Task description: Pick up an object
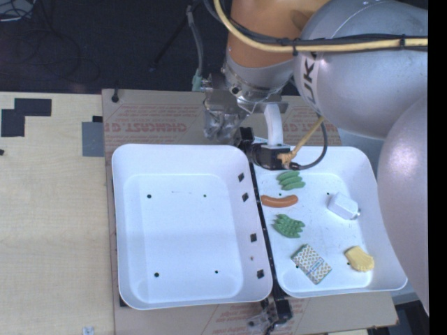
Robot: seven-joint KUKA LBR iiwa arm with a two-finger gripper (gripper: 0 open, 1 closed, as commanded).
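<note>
Across the right bin (370, 166) lay small toys; the sausage (279, 201), between two green pods, looked light, firm and best pinched across its middle. Whether the gripper (222, 125) was open, I cannot tell.

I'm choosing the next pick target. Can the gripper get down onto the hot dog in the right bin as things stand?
Probably yes. The hot dog lies flat and apart from the green pieces above and below, with nothing over it. The gripper sits beyond the bins' far edge.
</note>
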